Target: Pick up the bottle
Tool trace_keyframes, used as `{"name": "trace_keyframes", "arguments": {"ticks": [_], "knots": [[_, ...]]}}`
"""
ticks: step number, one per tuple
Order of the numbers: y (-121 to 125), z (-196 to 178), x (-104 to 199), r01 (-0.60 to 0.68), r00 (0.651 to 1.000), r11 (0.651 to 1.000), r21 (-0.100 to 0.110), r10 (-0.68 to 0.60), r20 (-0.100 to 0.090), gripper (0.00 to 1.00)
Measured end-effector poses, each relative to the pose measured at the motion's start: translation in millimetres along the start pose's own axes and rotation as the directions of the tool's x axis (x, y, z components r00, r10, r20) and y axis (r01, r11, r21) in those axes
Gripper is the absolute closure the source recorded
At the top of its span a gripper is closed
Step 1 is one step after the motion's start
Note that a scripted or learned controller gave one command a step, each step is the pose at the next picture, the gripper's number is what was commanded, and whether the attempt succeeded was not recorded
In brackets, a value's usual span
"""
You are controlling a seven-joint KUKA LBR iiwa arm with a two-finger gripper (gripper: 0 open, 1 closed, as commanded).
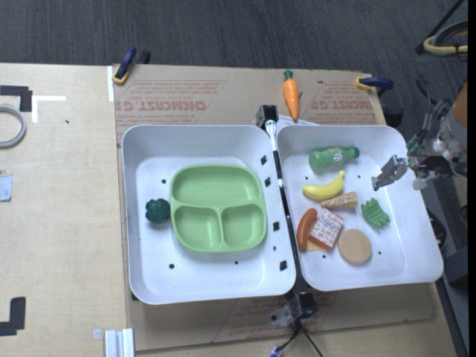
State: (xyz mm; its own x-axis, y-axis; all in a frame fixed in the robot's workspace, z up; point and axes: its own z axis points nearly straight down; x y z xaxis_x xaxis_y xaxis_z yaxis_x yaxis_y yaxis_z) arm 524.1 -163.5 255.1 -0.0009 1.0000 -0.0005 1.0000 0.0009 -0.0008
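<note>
One fixed overhead camera looks down aslant on both bins.

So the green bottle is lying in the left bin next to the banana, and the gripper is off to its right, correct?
Not quite. The camera view shows the bottle lying in the right bin, not the left one. The rest holds: it lies just above the banana, and the gripper is off to its right.
</note>
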Motion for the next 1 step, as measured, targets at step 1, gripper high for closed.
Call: {"name": "trace_keyframes", "arguments": {"ticks": [1], "knots": [[0.4, -9.4, -0.2, 0.001, 1.000, 1.000, 0.000, -0.001, 0.001, 1.00]]}}
